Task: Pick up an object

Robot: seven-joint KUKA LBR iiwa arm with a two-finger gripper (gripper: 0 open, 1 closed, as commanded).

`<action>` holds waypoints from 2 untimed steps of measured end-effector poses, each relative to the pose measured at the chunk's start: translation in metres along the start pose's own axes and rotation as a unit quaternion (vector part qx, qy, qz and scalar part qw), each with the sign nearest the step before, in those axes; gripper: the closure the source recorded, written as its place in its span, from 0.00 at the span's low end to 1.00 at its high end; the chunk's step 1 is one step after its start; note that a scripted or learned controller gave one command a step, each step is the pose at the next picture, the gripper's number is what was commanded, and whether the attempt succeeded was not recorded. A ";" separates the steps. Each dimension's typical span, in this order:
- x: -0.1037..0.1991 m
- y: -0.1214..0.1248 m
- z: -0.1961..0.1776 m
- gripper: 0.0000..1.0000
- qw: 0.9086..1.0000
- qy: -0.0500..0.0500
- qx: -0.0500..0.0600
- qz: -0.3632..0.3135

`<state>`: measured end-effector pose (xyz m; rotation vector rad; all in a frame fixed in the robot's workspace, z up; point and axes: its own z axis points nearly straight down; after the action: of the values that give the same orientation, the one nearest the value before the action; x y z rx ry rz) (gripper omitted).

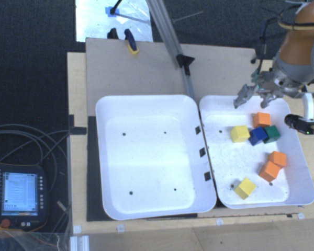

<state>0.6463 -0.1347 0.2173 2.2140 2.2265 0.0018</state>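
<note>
The right-hand shallow white plastic bin held seven small cubes. A yellow cube, a blue cube and a green cube sat in a row near its middle, the blue one touching both neighbours, with an orange cube just behind them. Two further orange cubes lay touching each other nearer the front, and a second yellow cube stood apart at the front.

The cubes appeared to be rigid, light blocks with flat, smooth faces. They would likely tolerate a firm pinch across two opposite faces. The lone front yellow cube offered the clearest access; the clustered ones left little room for a finger between them.

The two-finger gripper hung above the bin's back edge, just behind the rear orange cube. Its fingers were spread apart, with nothing between them and touching no cube.
</note>
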 end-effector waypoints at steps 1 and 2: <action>0.000 0.000 0.000 0.00 1.000 0.000 0.000 0.000; 0.005 0.006 0.059 0.00 1.000 0.000 0.002 0.000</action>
<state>0.6520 -0.1297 0.1579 2.2162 2.2292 -0.0028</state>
